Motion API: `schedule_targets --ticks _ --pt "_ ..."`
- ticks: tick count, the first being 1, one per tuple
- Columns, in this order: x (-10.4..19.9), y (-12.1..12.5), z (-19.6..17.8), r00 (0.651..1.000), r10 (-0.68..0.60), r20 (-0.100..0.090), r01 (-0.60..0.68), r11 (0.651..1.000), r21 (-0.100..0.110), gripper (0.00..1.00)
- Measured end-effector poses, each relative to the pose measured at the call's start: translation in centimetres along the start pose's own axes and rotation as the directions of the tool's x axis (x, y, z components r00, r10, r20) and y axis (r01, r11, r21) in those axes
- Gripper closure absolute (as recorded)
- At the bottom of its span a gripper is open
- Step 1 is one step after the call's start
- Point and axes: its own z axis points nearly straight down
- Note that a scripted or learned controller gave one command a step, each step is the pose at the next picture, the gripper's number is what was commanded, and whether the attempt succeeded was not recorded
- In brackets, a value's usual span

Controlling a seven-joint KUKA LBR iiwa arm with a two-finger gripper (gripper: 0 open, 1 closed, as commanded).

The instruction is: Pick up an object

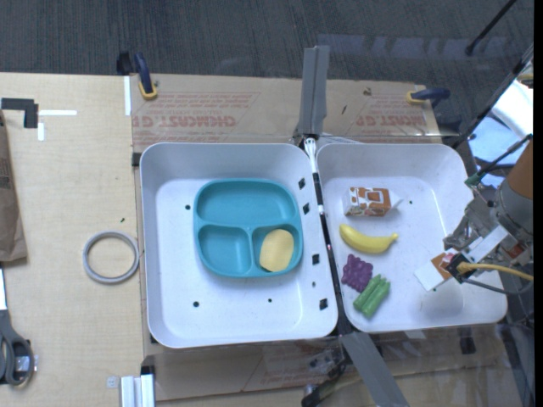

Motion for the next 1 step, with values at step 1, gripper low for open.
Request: schedule_targets --ticks 1 --pt "-0.25 4.51 -9.38 0.937 -0.350 0.002 0.350 0.937 0.000 1.00"
